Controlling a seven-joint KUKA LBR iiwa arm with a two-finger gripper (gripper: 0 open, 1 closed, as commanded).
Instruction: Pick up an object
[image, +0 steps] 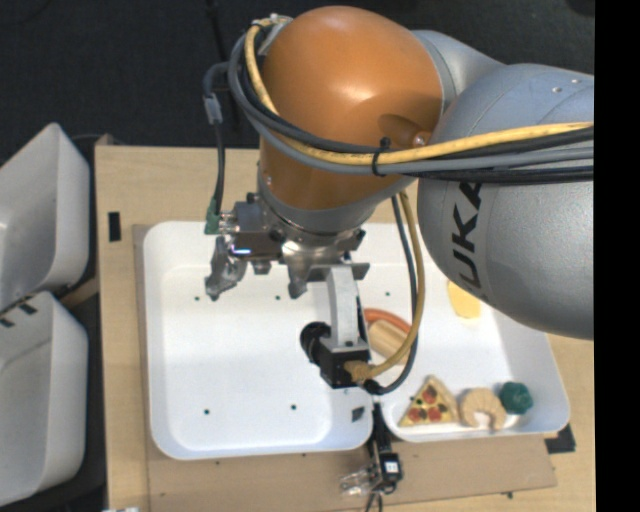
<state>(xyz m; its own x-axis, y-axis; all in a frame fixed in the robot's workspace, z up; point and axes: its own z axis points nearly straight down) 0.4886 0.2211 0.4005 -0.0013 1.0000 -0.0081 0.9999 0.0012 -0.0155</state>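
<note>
My gripper (255, 288) hangs over the back part of the left white bin (190, 400), its two dark fingers spread apart with only bare bin floor between them, so it is open. In the right bin (545, 415) lie a pizza slice toy (430, 402), a beige curled piece (482, 407) and a small green object (516, 397) along the front wall. An orange object (386, 324) and a yellow object (463, 299) lie further back, both partly hidden by the arm.
The big orange and grey arm body covers most of the right bin's back. A black camera mount (335, 358) and cables hang above the wall between the bins. White padded shapes (40, 220) stand off the bench at left.
</note>
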